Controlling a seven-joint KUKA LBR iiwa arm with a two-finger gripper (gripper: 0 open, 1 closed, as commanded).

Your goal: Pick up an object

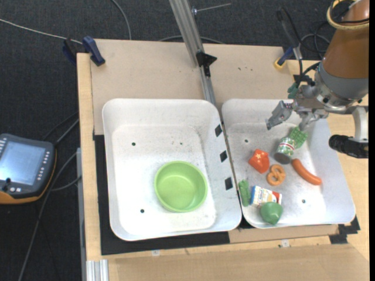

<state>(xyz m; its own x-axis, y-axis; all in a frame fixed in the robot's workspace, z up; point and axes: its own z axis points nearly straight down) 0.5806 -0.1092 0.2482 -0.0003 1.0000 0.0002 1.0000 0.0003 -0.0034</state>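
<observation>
Tan bench (146,69) — two white bins (117,122), dark carpet (35,69).

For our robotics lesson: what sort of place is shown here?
Probably a robot-testing lab bench: a robot arm over two white bins of toy food, and a handheld control pendant beside it.

One fixed camera watches me from above the bench (146,69), looking down at a slant. It sits far enough back to take in both white bins whole, plus dark floor beyond the bench edges. My arm (345,51) enters at the frame's right, so my gripper (291,117) hangs over the right bin (334,186); the left bin (117,133) lies well beyond it toward frame left. A slanted metal rail (187,28) rises toward the lens, crossing the upper middle. No second view to compare.
</observation>
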